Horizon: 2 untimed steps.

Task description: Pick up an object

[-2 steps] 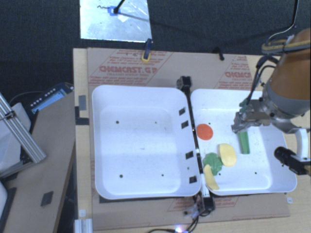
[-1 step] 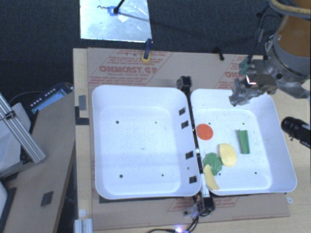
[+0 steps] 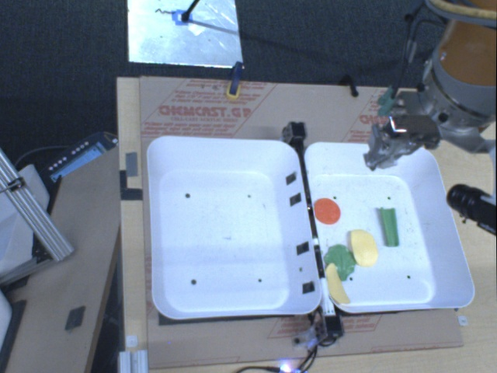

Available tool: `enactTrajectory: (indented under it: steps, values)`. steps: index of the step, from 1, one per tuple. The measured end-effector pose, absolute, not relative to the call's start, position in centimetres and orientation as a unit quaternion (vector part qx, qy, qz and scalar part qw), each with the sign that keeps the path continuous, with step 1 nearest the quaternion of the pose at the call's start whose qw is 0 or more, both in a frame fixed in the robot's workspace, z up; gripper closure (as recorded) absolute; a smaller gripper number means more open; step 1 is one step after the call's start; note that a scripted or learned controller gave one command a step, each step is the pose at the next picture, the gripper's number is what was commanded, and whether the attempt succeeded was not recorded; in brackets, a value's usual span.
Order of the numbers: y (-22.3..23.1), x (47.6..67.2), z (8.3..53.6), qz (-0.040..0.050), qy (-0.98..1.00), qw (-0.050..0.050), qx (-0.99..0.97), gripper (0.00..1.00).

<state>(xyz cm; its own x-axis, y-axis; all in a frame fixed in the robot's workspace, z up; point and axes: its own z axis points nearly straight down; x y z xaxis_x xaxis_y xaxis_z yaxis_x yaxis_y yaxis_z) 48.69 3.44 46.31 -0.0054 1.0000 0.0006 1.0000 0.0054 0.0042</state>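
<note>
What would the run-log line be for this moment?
gripper: above right bin back edge | holding: nothing seen | orange disc, green block: in bin

You've got two smooth, slightly glossy white plastic bins (image 3: 225,150) sitting on a matt brown cardboard sheet (image 3: 202,107). Behind it, a shiny metal plate (image 3: 184,22) catches the light, and the dark floor (image 3: 62,53) looks rough, carpet-like.

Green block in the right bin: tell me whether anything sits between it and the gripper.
Nothing visible does. The gripper hangs above the right bin's far edge, and only bare white floor lies between it and the green block.
</note>
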Motion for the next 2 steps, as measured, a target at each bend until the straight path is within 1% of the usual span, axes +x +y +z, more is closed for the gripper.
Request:
enactTrajectory:
  steps: [1,2]
  values:
    - [10.0,48.6,38.6,-0.0016,0.711,-0.002,0.703,1.00]
    - [12.3,48.7,40.0,0.0013,0.709,0.000,0.705,1.00]
